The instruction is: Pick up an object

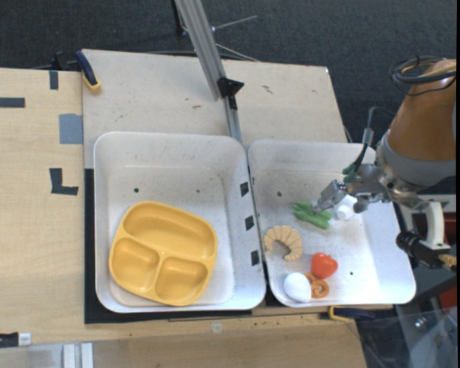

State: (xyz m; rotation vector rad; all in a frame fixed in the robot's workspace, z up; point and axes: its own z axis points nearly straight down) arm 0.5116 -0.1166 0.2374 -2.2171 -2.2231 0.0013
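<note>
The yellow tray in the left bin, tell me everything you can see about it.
The yellow tray is a shallow divided plate, plastic by its look, with rounded corners and three compartments: one long one along its far side and two smaller ones on its near side. It lies flat and right side up on the floor of the left bin, turned slightly askew, in the bin's near half. Nothing lies in it. Its near edge sits close against the bin's front wall.

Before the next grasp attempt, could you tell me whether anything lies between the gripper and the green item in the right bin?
Nothing visible does. The gripper sits right at the green item, just above its right end. The croissant, the red piece and the white egg lie nearer the bin's front, away from that path.
</note>
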